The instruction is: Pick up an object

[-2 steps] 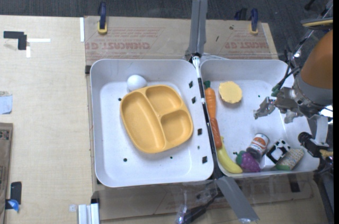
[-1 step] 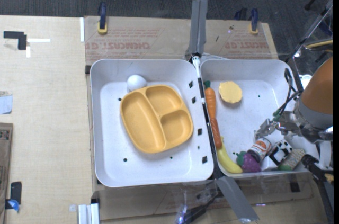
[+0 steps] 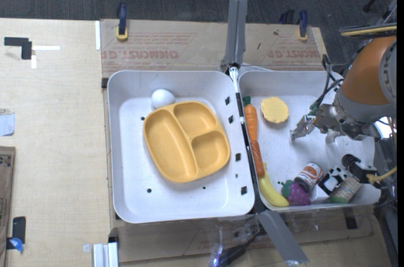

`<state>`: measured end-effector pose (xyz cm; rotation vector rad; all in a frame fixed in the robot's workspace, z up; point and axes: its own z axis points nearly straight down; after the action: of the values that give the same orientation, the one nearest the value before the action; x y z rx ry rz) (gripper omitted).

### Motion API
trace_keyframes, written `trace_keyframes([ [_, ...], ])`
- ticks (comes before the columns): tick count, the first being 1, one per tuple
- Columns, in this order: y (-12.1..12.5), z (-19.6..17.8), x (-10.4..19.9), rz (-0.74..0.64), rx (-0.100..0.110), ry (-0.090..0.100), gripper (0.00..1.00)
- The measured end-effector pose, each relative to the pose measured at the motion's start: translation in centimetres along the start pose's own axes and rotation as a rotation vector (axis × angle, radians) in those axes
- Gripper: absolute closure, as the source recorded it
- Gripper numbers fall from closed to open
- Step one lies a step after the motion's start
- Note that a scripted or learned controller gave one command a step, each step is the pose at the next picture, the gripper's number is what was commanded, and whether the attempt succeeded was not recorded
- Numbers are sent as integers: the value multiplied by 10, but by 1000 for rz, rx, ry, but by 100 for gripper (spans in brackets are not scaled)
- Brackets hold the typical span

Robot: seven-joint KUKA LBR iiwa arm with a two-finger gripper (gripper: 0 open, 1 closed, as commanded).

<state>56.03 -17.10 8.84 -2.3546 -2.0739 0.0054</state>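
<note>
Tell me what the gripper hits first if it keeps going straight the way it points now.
The gripper points left and slightly down across the right bin. Nothing lies right ahead of it; the first thing in that line looks like the carrot by the bin's left wall. Height above the floor is unclear.

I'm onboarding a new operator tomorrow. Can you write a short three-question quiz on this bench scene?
1. True or false: the yellow divided plate lies in the left bin.
2. Which item lies along the right bin's left wall? A) carrot B) white ball C) can
3. What lies just right of the banana?

Key: 1 true; 2 A; 3 purple grapes.
</note>
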Motion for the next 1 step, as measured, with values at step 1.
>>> trace_keyframes([
  [1,-58,0,1,-80,1,1,0],
])
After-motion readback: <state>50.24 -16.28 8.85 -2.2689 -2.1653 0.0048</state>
